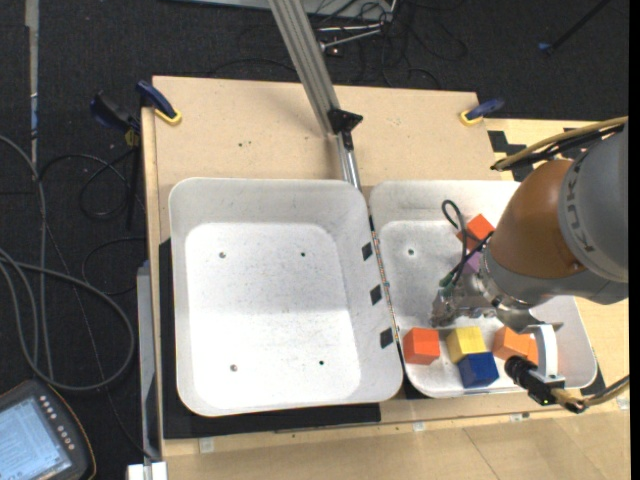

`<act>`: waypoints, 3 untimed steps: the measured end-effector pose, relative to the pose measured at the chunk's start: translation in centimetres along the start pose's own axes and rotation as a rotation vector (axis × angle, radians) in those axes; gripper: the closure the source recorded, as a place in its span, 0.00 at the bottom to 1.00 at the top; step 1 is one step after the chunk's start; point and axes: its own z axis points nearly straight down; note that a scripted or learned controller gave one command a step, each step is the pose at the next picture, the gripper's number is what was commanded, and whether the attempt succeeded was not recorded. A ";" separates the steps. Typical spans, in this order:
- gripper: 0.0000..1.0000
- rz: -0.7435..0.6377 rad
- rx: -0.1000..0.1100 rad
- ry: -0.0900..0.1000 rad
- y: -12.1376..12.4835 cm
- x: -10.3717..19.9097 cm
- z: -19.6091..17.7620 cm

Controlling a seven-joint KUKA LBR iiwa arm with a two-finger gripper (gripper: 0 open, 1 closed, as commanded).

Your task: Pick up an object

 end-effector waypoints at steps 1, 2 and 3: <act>1.00 -0.003 -0.003 -0.002 0.7 -0.4 -4.4; 1.00 -0.004 -0.005 -0.002 0.6 -0.3 -10.7; 1.00 -0.005 -0.004 -0.001 1.2 0.7 -15.8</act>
